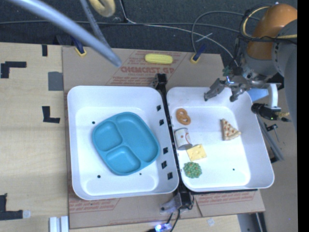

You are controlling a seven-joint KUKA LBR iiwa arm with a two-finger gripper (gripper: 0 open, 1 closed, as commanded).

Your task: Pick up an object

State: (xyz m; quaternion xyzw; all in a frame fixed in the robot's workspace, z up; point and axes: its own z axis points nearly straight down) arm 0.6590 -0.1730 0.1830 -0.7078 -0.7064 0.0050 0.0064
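Pizza (230, 129) is lying at three o'clock in the right bin (258, 175), not picked up yet, while the gripper (223, 92) is hanging over the bin's top edge at twelve o'clock with fingers apart, holding nothing, so grabbing is still waiting.

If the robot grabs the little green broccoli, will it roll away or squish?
The broccoli looks rounded and bumpy, so a nudge might roll it a little across the smooth right bin. It seems small, probably a light toy. Its lumpy top may slip between the fingers of the gripper, which is open near the bin's far edge.
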